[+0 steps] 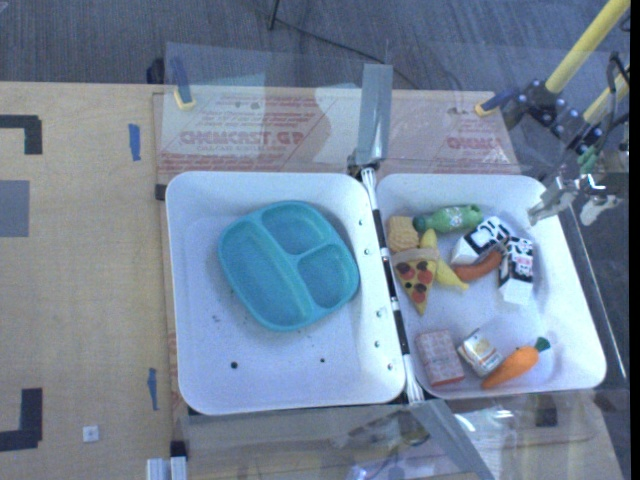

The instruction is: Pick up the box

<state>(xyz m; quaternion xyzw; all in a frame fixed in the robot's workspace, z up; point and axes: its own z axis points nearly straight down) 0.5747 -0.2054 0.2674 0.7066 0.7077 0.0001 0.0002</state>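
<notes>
Left bin [190,368]: blue plate [289,264], out of play. Right bin [590,358]: toys heaped, so I read the box [480,352] near the carrot [512,364] as reachable. Gripper [572,190] hangs above the far corner; can't tell its grip state.
</notes>
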